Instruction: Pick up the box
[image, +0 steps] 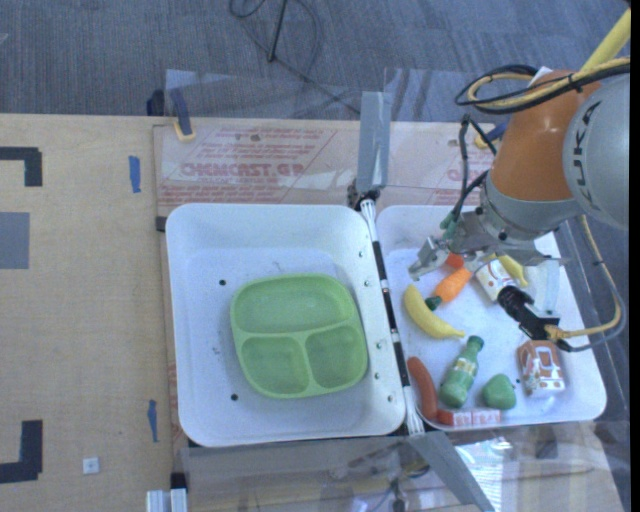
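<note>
The box (541, 367) is small, orange and white, and lies near the front right corner of the right bin (590, 400). My gripper (430, 258) hangs over the far left part of that bin, next to the top of an orange carrot (452, 285). The box lies well off toward the front right of the gripper, with nothing of the arm touching it. No object shows in the gripper.
The right bin also holds a banana (428, 313), a green bottle (461, 372), a green lump (499, 392), a red sausage (422, 385) and a white-and-yellow item (493, 277). A green divided plate (297, 335) lies in the left bin (190, 250).
</note>
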